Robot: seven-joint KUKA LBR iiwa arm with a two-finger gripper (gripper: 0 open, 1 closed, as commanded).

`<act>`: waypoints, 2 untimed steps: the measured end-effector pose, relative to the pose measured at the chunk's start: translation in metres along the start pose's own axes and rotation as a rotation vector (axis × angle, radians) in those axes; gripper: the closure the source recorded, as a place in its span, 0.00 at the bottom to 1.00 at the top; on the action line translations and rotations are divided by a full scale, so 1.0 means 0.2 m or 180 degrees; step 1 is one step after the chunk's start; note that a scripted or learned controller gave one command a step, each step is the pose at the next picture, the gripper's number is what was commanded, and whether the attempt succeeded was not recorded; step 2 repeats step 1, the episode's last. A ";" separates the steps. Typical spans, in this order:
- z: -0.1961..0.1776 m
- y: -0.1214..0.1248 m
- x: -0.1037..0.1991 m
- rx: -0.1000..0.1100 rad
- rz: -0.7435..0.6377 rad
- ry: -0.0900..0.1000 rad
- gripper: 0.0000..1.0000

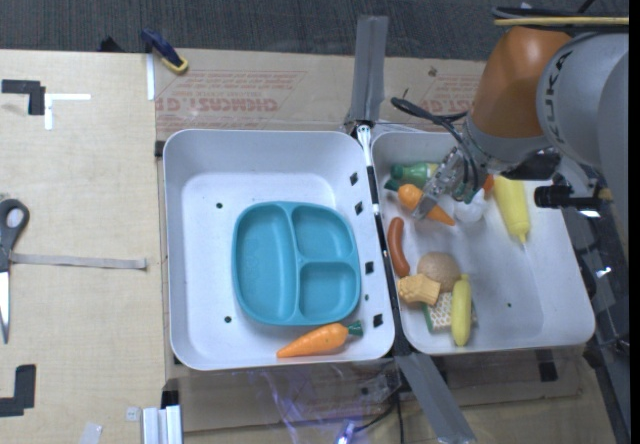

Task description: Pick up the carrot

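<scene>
Here the carrot (pixel 318 340) lay in the left bin (pixel 190 232), just beside the blue tray's (pixel 296 262) near edge. The gripper (pixel 445 190) hung well apart from that tray, over the right bin (pixel 540 302); grip state: cannot tell.

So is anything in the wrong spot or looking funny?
A little. The carrot lies alone in the left bin, at the near edge beside the blue plate. The gripper hovers over the right bin, above the pile of other toy food, well away from that carrot.
</scene>
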State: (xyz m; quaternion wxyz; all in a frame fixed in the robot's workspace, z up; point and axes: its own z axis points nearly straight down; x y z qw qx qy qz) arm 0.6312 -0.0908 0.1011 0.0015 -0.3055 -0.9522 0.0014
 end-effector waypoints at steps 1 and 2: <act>-0.46 0.13 0.30 -0.0015 -0.0603 -0.0021 1.00; -0.46 0.13 0.30 -0.0015 -0.0603 -0.0021 1.00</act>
